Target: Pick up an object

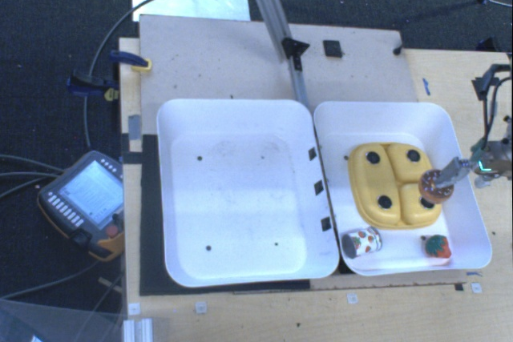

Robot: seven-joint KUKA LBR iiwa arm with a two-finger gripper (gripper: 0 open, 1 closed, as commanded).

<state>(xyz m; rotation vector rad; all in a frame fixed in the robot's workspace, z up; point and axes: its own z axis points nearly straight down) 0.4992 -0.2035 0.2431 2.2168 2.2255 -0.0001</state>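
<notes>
Reaching in from the right, the claw (454, 170) hangs over the right bin (461, 132), a brown doughnut-like piece (436, 185) pinched at its tip above the yellow tray (393, 182); a patterned cup (361, 242) lies nearby.

Gripper (449, 172) over yellow tray (393, 184) in rt bin (385, 120), by donut (437, 185)

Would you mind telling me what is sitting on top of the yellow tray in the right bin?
A small brown doughnut-like piece lies on the yellow tray, near its right edge. The tray surface beneath that piece is hidden.
</notes>
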